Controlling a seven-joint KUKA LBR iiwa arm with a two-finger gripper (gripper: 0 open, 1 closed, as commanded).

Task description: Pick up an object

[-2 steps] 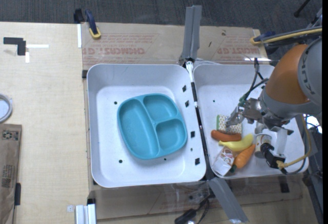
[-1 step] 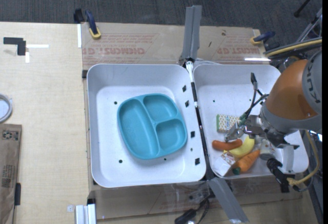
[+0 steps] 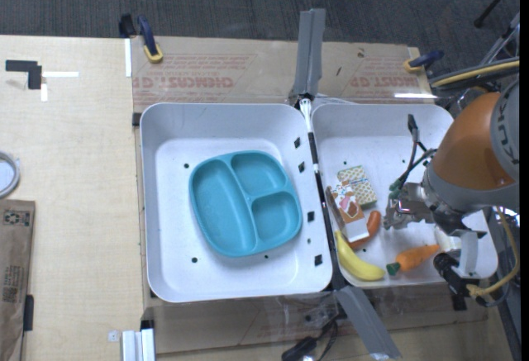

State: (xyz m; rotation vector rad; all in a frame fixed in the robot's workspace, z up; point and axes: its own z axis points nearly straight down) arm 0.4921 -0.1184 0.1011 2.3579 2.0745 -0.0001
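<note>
The gripper (image 3: pixel 400 209) is lowered in the right bin (image 3: pixel 430 113) near the carrot (image 3: pixel 417 258); its opening cannot be told. Nothing is seen lifted yet.

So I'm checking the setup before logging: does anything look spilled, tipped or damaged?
Nothing stands out. The blue divided plastic plate lies flat in the left white bin; the yellow banana and orange carrot lie intact in the right bin.

Two bins (image 3: pixel 157 186), one tray (image 3: pixel 245 204)
</note>
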